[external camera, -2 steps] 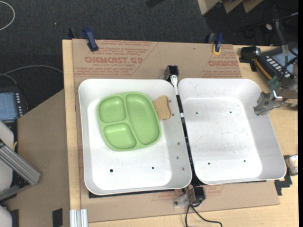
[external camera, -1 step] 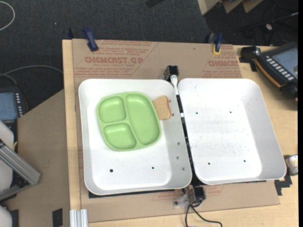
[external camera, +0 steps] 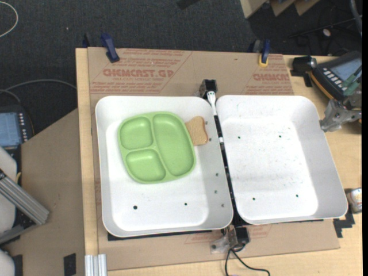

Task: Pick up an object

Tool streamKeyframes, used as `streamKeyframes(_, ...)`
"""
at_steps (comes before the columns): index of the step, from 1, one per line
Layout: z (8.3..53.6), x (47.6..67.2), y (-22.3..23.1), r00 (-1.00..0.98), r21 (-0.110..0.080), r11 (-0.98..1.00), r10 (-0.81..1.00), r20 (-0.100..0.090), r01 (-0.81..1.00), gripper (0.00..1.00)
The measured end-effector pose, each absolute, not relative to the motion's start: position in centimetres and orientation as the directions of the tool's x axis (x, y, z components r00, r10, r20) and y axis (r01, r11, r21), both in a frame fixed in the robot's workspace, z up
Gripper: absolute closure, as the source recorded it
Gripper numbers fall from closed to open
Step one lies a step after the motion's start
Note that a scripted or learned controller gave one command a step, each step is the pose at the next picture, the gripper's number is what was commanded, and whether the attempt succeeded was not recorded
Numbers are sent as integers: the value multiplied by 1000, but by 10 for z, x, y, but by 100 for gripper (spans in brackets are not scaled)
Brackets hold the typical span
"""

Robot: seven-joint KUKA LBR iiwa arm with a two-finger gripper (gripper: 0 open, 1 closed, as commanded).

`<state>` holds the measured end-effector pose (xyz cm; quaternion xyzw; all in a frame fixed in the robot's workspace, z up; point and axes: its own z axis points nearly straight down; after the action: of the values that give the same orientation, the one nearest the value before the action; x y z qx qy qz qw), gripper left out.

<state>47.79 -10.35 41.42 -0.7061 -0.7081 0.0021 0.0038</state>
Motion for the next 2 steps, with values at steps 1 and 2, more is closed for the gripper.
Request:
streamKeyframes(1,319,478,-52,-5,-11,5,1000,3,1000,100)
streamKeyframes(2,315,479,82,-14,-2,14,1000,3,1000,100)
